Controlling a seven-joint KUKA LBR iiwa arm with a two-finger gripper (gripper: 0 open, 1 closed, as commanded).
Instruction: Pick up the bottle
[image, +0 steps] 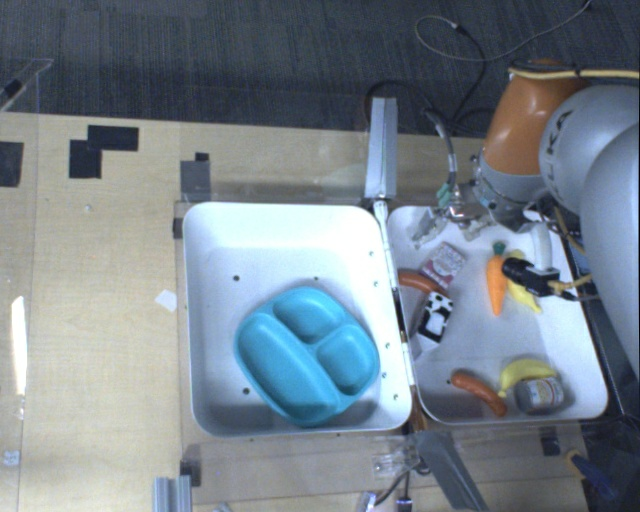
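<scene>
A small grey bottle (541, 395) lies on its side in the front right corner of the right bin (590, 400), touching a yellow banana (527, 371). My gripper (447, 214) hangs over the far left part of that bin, well away from the bottle. Just below it lies a small pink-and-white packet (443, 262). Nothing shows between its tips.
The right bin also holds an orange carrot (495, 284), a yellow piece (522, 294), a reddish sausage (420, 281), a black-and-white patterned object (433, 317) and a hot dog (477, 392). A blue divided plate (305, 355) sits in the left bin (215, 300).
</scene>
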